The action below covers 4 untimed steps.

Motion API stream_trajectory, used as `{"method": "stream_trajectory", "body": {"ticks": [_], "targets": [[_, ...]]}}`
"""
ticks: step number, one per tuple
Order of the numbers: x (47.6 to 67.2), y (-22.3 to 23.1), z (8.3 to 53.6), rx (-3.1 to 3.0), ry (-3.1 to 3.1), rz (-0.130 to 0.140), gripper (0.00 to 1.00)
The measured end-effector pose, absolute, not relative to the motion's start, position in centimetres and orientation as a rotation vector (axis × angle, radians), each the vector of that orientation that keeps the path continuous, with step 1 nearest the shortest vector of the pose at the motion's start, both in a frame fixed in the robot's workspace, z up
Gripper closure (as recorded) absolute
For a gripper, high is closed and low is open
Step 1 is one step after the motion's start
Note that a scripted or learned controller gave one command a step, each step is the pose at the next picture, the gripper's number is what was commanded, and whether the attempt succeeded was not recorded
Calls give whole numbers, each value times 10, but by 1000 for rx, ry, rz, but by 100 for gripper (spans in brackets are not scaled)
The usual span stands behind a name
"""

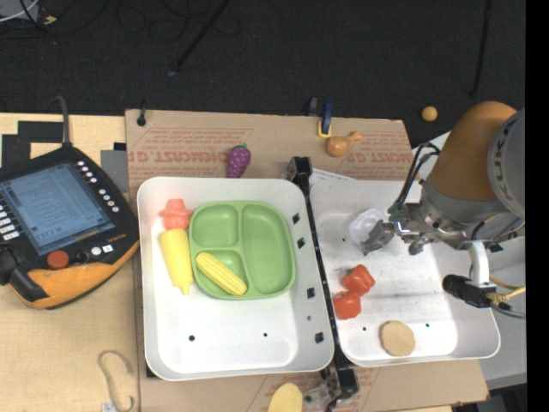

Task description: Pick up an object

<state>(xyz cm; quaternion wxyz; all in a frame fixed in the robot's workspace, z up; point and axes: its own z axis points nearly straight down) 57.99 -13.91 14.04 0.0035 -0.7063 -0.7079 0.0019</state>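
Note:
In the right bin (480,337) lie a red pepper-like piece (358,278), a second red piece (346,305) just below it, and a tan round cookie (397,338) near the front wall. A pale crumpled clear object (364,224) rests at the bin's back left. My gripper (378,238) hangs low over the right bin, right beside that crumpled object and above the red pieces. The left bin (223,342) holds a green divided plate (257,230), a corn cob (221,274) on the plate, and a yellow bottle with a red cap (176,251).
A purple grape bunch (238,159), an orange gourd (340,143) and a small orange ball (429,113) lie behind the bins. A teach pendant (60,221) sits at the left. A yellow object (286,396) lies in front of the bins.

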Motion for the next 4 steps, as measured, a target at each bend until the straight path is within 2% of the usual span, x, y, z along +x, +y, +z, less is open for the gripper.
{"method": "stream_trajectory", "body": {"ticks": [1,2,3,4], "targets": [[580,-136,87,-2216,-2219,4,0],[580,-138,100,-2223,-2214,2,100],[583,-147,144,-2233,-2211,-1,100],[584,-152,207,-2229,-2218,-3,100]]}}
